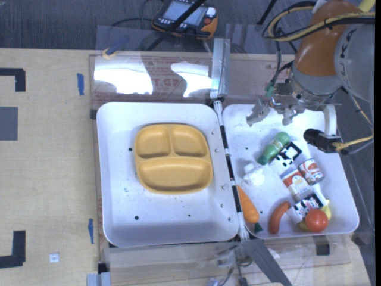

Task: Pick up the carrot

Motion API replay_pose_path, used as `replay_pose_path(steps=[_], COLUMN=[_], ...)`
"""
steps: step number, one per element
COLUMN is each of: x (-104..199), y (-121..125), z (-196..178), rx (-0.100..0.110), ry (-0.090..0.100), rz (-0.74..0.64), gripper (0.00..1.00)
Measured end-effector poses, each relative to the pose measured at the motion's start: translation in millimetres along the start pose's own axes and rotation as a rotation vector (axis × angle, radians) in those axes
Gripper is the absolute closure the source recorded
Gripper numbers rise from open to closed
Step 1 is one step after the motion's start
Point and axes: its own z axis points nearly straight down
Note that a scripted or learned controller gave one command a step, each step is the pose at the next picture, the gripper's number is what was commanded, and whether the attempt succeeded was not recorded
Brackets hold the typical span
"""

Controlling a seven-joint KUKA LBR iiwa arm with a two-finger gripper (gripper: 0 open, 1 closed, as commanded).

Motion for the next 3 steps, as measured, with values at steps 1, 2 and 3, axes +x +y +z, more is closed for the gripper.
replay_pose_path(steps=[1,2,3], x=[77.1,76.7,33.5], y=[-45.3,-127.4,-105.3], z=[-17.8,0.6,0.3], rx=[0.003,0.003,-0.004], ry=[0.001,0.002,-0.002], rz=[-0.176,-0.575,-0.286], gripper=[0.0,0.0,0.0])
